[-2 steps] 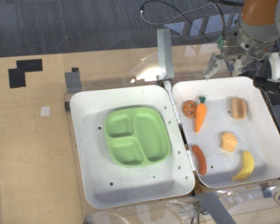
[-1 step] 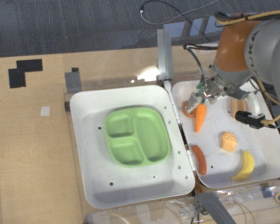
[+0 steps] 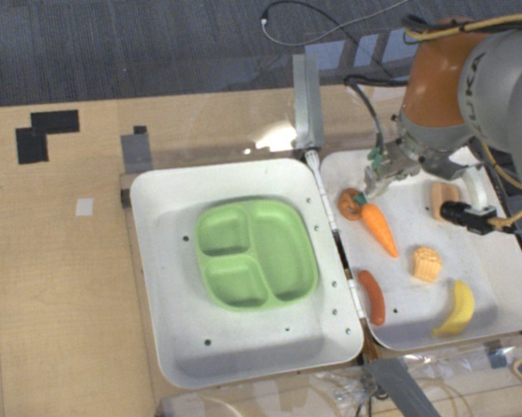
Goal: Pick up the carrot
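The carrot (image 3: 379,227) lies in the right bin (image 3: 510,314), near its left wall, with its green top end pointing to the back and its tip toward the front. My gripper (image 3: 376,178) hangs just behind the carrot's top end, close above the bin floor. From this height I see nothing held in it.
A small orange fruit (image 3: 349,203) touches the carrot's top on the left. A red sausage (image 3: 373,296), a corn piece (image 3: 425,264) and a banana (image 3: 456,308) lie toward the front. A tan block (image 3: 445,196) sits right of the gripper. A green divided plate (image 3: 252,254) fills the left bin (image 3: 180,354).
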### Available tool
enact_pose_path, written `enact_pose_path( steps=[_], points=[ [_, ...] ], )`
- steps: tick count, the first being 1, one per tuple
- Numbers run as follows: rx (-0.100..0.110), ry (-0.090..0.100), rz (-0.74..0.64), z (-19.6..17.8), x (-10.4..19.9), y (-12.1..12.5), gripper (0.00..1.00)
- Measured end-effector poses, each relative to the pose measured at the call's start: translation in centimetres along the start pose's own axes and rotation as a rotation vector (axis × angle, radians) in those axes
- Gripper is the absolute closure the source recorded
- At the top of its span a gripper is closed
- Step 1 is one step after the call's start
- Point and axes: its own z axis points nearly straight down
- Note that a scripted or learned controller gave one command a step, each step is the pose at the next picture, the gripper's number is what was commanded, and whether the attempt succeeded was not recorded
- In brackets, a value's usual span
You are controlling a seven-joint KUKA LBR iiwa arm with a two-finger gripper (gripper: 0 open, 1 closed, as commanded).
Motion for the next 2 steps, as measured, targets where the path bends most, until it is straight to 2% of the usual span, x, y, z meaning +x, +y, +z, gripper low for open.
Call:
enact_pose_path(
  steps=[1,2],
  points=[
    [0.0,0.0,0.0,0.0,0.0,0.0,0.0],
    [-0.003,-0.001,0.024,3.2,1.3,-5.9,0.0]
  ],
)
